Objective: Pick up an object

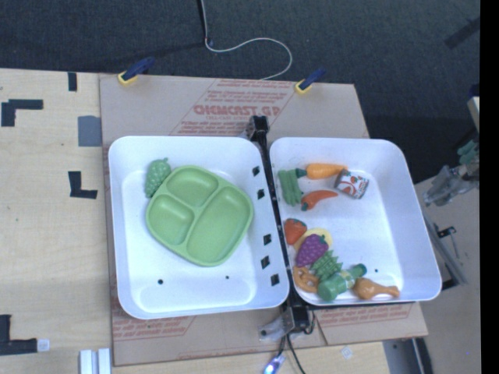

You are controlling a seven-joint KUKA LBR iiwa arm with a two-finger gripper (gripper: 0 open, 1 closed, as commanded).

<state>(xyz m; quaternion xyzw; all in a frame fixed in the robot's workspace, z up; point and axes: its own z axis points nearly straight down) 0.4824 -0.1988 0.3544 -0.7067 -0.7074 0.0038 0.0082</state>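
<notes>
The right bin point(408, 232) holds a heap of toy food. An orange carrot point(324, 170) and a small red-and-white can point(352, 184) lie near its far side. A green bean pod point(289, 186) and a red-orange chili point(318, 199) sit beside them. Toward the front are a red tomato point(294, 230), purple grapes point(310, 249), a leafy green piece point(327, 265), a green vegetable point(340, 284) and an orange gourd point(375, 290). The left bin point(129, 232) holds a green divided plate point(199, 215), with a bumpy green toy point(157, 176) at its far left corner.
Both bins rest on a cardboard sheet point(234, 107) clamped to the wooden bench. A divider with black clips point(269, 232) runs between the bins. A white cable point(249, 49) loops behind the cardboard. Grey hardware point(452, 181) stands off the right bin's right side.
</notes>
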